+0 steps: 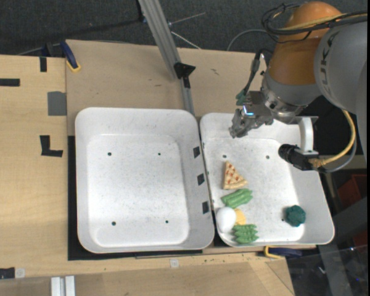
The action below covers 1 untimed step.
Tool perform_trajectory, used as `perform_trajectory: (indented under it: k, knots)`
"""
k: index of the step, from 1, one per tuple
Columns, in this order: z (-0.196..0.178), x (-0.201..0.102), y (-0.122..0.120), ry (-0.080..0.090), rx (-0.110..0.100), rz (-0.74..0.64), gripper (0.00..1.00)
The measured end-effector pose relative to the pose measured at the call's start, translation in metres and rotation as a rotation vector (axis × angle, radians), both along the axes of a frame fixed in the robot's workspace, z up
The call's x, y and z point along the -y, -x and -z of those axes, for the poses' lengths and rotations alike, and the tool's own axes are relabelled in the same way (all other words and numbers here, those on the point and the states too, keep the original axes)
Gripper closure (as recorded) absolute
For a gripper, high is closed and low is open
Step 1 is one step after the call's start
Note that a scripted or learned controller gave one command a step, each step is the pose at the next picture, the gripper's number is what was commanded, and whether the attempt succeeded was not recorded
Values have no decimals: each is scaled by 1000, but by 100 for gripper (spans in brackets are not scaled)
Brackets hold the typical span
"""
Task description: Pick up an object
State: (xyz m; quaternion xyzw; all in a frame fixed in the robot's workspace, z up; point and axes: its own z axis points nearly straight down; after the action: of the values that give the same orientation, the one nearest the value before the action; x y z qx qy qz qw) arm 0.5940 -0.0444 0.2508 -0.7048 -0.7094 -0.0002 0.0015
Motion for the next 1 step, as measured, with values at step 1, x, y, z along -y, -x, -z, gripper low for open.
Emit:
perform_trajectory:
  k: [1]
  knots:
    - [9,-41,22,2,-2,2,100]
